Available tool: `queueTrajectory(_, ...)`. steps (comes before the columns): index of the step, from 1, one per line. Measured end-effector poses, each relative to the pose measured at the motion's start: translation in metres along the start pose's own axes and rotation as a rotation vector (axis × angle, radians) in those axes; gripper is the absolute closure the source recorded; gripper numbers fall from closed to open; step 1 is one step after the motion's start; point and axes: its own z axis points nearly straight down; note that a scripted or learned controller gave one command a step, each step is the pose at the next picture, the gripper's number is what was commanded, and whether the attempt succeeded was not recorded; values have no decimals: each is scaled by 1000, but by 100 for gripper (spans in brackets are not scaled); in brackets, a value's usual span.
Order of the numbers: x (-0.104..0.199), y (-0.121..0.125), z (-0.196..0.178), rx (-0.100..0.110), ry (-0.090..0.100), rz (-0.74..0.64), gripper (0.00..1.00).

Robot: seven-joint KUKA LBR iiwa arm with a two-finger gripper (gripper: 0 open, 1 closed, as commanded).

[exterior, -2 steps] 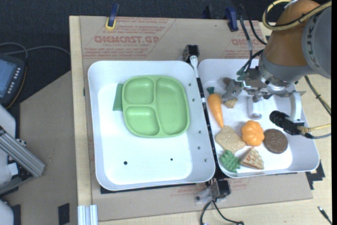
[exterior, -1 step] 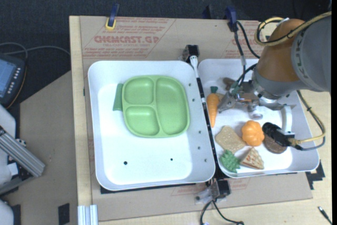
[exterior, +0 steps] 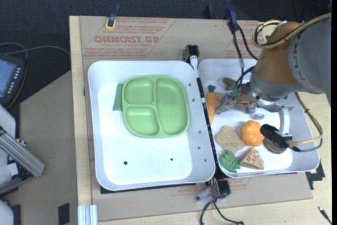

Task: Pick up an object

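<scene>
A dark carpeted floor surrounds the surface [exterior: 158,34], a brown board clamped at its far edge, carrying two shallow white bins side by side. In the left bin [exterior: 105,166] we see a green divided plate [exterior: 156,105] lying flat, well clear of the arm. The right bin [exterior: 303,163] holds the candidates for picking: an orange carrot-like piece [exterior: 211,105] against the wall nearest the left bin, a tan slice of bread [exterior: 230,138], a round orange fruit [exterior: 252,133], a wedge that looks like a sandwich or pizza slice [exterior: 253,158], a small green leafy piece [exterior: 229,160] and a dark brown rounded item [exterior: 272,143] just beside the fruit.

We judge the task as not yet done. Every toy we can make out rests on the bin floor, and we see nothing lifted. The arm [exterior: 295,60] reaches in from the right and bends steeply down into the far part of the right bin, its orange band facing us. The gripper [exterior: 238,100] sits low, near the carrot-like piece and above the bread. We cannot tell how the jaws stand, nor whether anything lies between them; the metal parts there are too cluttered to read. A grasp and a lift are still left.
</scene>
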Motion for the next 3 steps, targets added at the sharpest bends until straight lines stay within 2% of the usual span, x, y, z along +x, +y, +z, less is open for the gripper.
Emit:
queueTrajectory(1, 0, 0, -11, -3, -1, 1, 100)
queueTrajectory(2, 0, -9, -66, -7, -2, 1, 100)
queueTrajectory(3, -4, -1, -127, -11, -3, -2, 100)
